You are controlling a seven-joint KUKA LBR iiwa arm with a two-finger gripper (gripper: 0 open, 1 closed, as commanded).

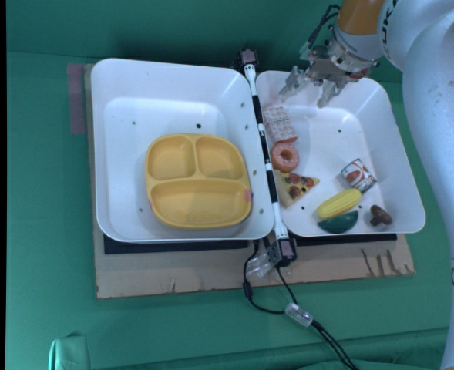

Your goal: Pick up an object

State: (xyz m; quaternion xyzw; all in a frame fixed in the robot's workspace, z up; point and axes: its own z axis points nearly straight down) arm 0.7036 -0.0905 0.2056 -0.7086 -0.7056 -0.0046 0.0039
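while my gripper [310, 85] hangs over the far rim of the right bin [400, 177], fingers spread, nothing between them — closest pick is the cracker [277, 120], just toward the bin's near-left from me, beside the divider bar [260, 145]. donut [285, 157] sits just past it. cracker's long axis runs roughly along the bar, so i'd close across it.

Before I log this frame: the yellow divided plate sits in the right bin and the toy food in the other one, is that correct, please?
Not quite: the camera view shows the yellow divided plate in the left bin; the toy food, such as the donut, lies in the other one.
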